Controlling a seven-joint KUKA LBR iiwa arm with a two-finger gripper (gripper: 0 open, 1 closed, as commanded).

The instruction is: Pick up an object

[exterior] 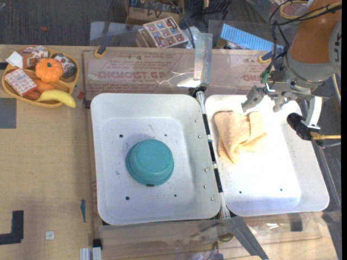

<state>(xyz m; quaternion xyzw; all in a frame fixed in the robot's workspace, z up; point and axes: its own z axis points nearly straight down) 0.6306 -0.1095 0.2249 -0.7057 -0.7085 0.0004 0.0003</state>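
hand (264,99): above far edge of right bin (282,194), fingers spread apart, nothing between them | cloth (237,134): crumpled yellow, lying in right bin's far-left part, just below and left of hand | bowl (150,162): teal, upside down in left bin (108,199)

Bench (43,161) bears two white bins (103,161) and a fruit bowl (11,85).

Grey arm (312,58) w/ orange band, black cables up top, silver metal tool (279,99).
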